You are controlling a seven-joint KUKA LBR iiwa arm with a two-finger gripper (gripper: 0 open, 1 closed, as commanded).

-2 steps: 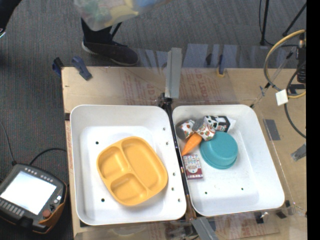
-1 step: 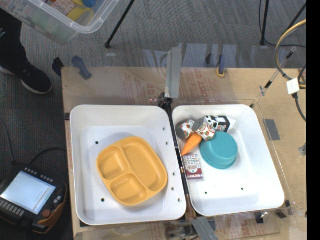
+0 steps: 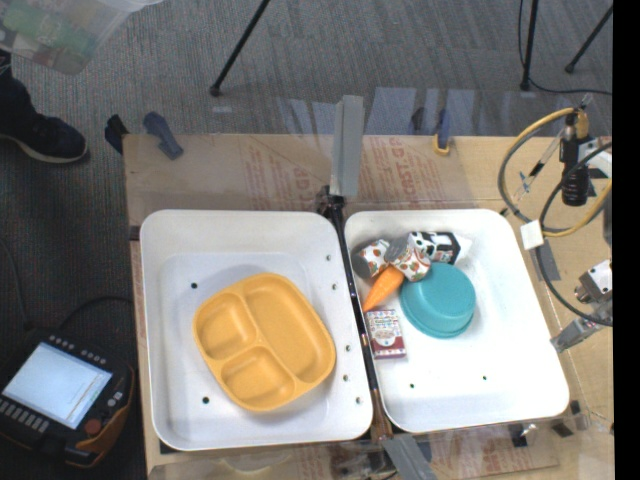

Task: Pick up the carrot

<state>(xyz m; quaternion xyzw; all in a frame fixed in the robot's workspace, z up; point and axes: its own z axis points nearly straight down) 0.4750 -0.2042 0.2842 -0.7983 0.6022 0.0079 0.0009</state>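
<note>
A small orange plastic carrot (image 3: pixel 383 288) lay in the right-hand shallow white bin (image 3: pixel 500 393), close to that bin's left wall and in its upper half. It rested at a slant, thick end up and to the right, narrow tip down and to the left. Its thick end touched a small patterned can (image 3: pixel 406 260) lying on its side among a cluster of toy groceries. A black-and-white cow-print carton (image 3: pixel 438 245) sat just behind that can. A round teal plastic bowl (image 3: pixel 440 302) stood just to the right of the carrot, very near it or touching; which could not be told. A flat red-printed box (image 3: pixel 385 332) lay just below the carrot's tip.

The left-hand shallow white bin (image 3: pixel 152 268) held a yellow plastic plate with three compartments (image 3: pixel 263 341), set at an angle near the bin's middle. Both bins sat side by side on a cardboard-covered worktop (image 3: pixel 210 168). A grey upright strip (image 3: pixel 348 153) rose behind the seam between them.

Loops of yellow and black cable (image 3: pixel 545 173) hung at the right of the worktop. On the carpeted floor to the lower left lay a control pendant with a lit screen (image 3: pixel 55 388).

Whether the jaws were open or closed could not be told.
</note>
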